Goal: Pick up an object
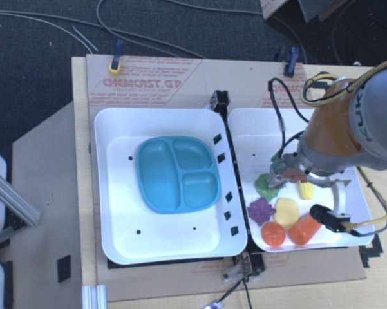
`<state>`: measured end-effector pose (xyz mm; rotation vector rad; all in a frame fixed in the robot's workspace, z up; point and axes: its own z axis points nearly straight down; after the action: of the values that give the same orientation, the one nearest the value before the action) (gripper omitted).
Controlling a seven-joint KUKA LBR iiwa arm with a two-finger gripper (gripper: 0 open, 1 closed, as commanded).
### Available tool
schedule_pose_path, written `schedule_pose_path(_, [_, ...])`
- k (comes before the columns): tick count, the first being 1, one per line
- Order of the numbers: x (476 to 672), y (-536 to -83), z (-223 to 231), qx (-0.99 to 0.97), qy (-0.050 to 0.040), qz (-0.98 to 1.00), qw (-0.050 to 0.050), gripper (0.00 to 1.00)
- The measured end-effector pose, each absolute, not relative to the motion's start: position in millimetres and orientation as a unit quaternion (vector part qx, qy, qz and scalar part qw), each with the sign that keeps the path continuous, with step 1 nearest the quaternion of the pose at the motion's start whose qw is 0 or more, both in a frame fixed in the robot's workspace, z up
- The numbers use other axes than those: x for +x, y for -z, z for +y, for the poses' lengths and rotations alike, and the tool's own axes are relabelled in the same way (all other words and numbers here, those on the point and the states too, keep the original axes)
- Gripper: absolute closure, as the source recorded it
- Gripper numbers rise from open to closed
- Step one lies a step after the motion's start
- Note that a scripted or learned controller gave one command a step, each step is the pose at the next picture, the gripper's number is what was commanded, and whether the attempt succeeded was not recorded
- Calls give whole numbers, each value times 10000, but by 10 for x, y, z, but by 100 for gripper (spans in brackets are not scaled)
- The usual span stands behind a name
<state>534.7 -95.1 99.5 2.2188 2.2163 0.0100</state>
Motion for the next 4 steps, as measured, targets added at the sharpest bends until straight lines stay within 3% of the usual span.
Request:
schedule_pose_path(2, [5512,-2180,-873,7064,-21,7078,26,100])
schedule_pose_path(3, [5523,-2473,-873,7068,-15,7074,17,100])
schedule_pose_path(4, [5460,-2453,-451,7057,-1,7085,-15,100])
